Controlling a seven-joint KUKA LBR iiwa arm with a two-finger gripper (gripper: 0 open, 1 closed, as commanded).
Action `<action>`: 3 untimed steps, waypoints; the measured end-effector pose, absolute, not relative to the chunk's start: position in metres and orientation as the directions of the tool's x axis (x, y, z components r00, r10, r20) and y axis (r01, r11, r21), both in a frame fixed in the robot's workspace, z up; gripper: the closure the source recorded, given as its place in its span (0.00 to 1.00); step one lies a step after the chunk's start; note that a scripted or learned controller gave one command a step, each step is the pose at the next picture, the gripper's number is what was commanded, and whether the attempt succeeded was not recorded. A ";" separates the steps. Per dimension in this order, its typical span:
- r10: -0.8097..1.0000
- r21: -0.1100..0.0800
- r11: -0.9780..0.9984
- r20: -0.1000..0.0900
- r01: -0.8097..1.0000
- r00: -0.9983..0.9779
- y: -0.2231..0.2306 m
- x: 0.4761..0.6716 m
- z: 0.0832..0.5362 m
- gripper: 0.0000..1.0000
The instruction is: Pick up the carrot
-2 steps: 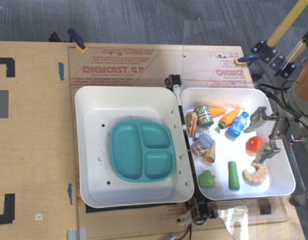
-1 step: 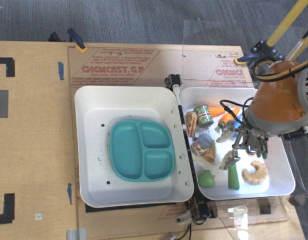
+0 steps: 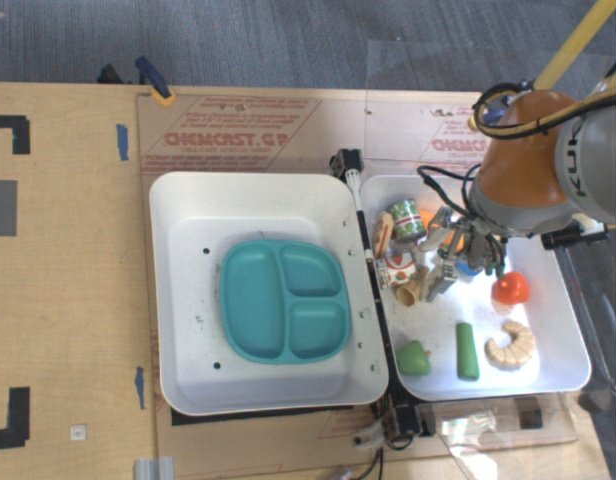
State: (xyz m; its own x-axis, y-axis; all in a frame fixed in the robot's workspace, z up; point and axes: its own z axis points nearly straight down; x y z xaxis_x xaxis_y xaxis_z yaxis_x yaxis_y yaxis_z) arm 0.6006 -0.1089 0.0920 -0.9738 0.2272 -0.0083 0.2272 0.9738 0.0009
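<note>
green cucumber and tomato lie beside the hand.

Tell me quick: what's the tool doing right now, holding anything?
Tool: low in the right bin above the clutter by the left wall; open or shut cannot be told, and no hold on anything can be made out.

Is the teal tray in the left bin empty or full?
Empty. The tray lies flat in the left bin, and its three compartments show bare teal.
</note>
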 end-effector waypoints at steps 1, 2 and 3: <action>0.223 0.001 0.975 -0.014 0.223 -0.975 -0.107 0.603 0.103 1.00; 0.014 -0.006 1.000 -0.024 0.014 -1.000 -0.160 0.638 0.253 1.00; 0.121 0.003 0.993 -0.004 0.121 -0.993 -0.092 0.586 0.225 1.00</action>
State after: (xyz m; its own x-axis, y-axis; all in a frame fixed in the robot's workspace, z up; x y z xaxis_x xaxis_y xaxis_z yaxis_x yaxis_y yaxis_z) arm 0.5864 -0.0921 0.2251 -0.9926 0.1215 -0.0039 0.1215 0.9926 0.0033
